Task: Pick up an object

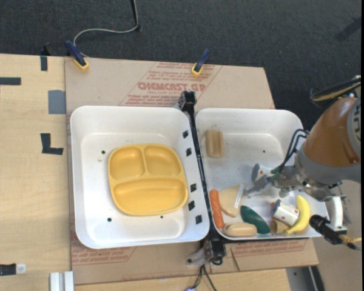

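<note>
My gripper (253, 181) hangs low over the right bin (242, 121), just right of its middle, its fingers pointing left. They stand open with nothing between them. Just below and left of the fingertips lies a pale beige wedge (230, 200). Beside the wedge are an orange carrot (215, 206), a dark green piece (253, 218) and a tan roll (240, 229). A yellow banana (302, 216) and a small white can (285, 212) lie under the wrist at the bin's front right. A tan block (213, 143) rests alone near the bin's back left.
The left bin (88, 162) holds a yellow divided plate (148, 179). A black divider (194, 162) runs between the bins. Both bins sit on cardboard (121, 83) held by two clips at the back. The right bin's back half is bare white floor.
</note>
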Available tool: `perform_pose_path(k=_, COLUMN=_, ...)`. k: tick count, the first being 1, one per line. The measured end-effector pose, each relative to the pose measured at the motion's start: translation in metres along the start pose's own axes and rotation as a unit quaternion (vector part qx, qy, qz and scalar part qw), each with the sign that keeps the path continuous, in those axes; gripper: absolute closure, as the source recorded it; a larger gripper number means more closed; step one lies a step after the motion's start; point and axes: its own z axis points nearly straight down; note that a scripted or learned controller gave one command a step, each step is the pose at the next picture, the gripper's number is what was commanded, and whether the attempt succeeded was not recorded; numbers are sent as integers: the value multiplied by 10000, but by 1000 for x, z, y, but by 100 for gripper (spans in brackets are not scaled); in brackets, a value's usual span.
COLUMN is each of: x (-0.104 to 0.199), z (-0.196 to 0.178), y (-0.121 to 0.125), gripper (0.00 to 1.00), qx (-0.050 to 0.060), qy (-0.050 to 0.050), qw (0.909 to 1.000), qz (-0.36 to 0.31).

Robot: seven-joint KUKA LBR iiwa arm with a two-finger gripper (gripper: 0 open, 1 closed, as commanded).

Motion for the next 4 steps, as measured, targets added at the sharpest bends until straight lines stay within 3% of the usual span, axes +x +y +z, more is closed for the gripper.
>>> perform_pose_path(k=1, x=-38, z=36, y=133, gripper=0, qx=-24, qy=-38, qw=10000, qz=-6)
perform_pose_path(k=2, x=16, z=38, y=42, gripper=0, qx=15, qy=-15, qw=10000, qz=8)
perform_pose_path(k=3, x=55, z=37, y=-2, gripper=0, qx=-6, qy=-26, qw=10000, qz=14)
perform_pose_path(k=4, x=54, z=27, y=1, gripper=100, qx=-40, qy=-37, qw=10000, qz=20)
